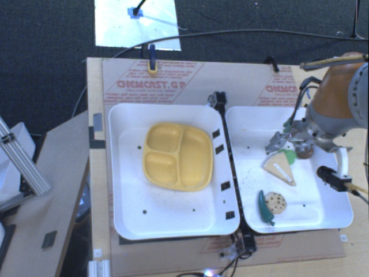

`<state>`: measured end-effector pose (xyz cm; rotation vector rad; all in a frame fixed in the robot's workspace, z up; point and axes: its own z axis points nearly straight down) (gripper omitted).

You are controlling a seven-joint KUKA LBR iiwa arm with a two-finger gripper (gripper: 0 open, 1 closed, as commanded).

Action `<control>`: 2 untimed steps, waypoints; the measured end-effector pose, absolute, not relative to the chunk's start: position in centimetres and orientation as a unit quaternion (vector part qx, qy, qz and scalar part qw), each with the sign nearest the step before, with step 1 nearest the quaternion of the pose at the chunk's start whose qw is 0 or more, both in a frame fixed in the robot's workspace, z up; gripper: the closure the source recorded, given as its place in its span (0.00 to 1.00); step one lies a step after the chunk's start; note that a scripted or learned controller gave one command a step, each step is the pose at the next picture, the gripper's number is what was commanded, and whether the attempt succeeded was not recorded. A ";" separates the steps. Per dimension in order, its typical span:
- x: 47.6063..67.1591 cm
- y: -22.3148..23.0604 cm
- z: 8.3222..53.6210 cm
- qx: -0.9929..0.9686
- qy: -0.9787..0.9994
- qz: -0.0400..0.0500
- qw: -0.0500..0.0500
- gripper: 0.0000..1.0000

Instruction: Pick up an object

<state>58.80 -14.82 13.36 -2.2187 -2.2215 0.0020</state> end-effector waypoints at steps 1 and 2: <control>59.0 -14.8 8.5 -0.707 -0.708 -0.001 -0.002 0.00; 59.2 -15.0 10.0 -0.707 -0.707 -0.002 -0.007 1.00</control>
